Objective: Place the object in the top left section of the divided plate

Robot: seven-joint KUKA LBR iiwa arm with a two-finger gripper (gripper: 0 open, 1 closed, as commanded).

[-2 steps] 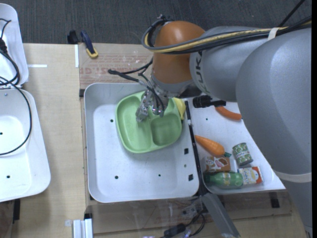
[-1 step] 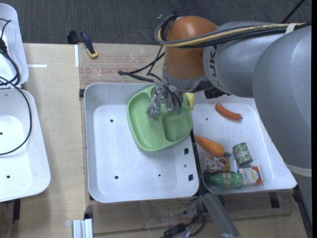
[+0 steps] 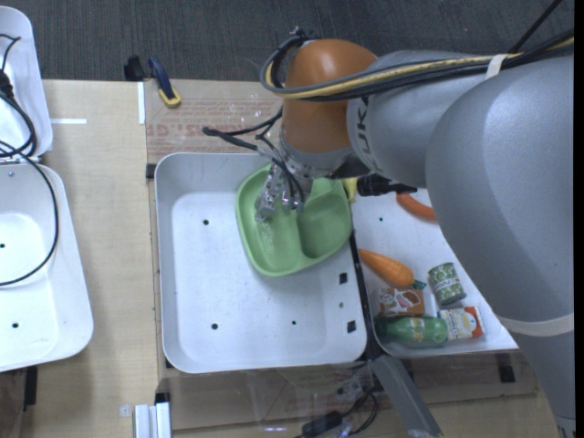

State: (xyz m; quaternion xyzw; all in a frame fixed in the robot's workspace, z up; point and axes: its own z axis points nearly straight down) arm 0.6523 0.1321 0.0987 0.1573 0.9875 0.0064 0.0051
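Note:
A green divided plate (image 3: 301,235) lies tilted in the upper right part of the left white bin (image 3: 210,318). My gripper (image 3: 276,199) hangs straight down over the plate's upper left section, its metal fingers close to the plate surface. I cannot make out any object between the fingers. The orange wrist band and grey arm hide the plate's top edge.
The right bin (image 3: 415,235) holds two carrots (image 3: 388,267), a small green can (image 3: 446,284), a green bottle-like item (image 3: 415,330) and a small carton (image 3: 461,322). A blue and yellow clamp (image 3: 162,82) lies on the bench behind the left bin. The arm covers most of the right side.

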